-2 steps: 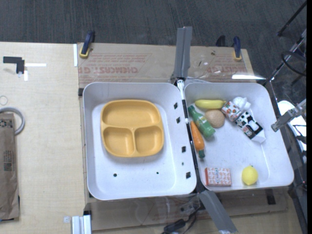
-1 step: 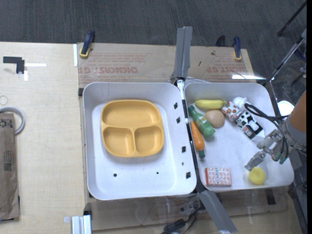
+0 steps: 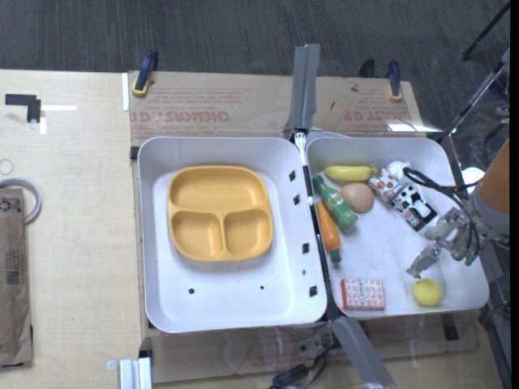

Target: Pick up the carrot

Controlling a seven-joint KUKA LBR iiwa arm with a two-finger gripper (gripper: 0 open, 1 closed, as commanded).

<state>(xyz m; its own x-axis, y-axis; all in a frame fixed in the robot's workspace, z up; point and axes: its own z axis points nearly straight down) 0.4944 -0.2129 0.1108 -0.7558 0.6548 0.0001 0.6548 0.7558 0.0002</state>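
The carrot (image 3: 328,227) is orange with a green tip and lies along the left wall of the right bin (image 3: 389,254), beside a green bottle (image 3: 336,203). My gripper (image 3: 431,250) hovers over the right side of that bin, well to the right of the carrot and just above a yellow lemon (image 3: 427,292). Its fingers stand open with nothing between them.
The right bin also holds a banana (image 3: 349,173), a brown round fruit (image 3: 357,198), two printed packets (image 3: 401,197) and a small pink box (image 3: 362,293). In the left bin (image 3: 154,241) sits a yellow divided plate (image 3: 219,213). A metal divider (image 3: 305,87) runs between the bins.
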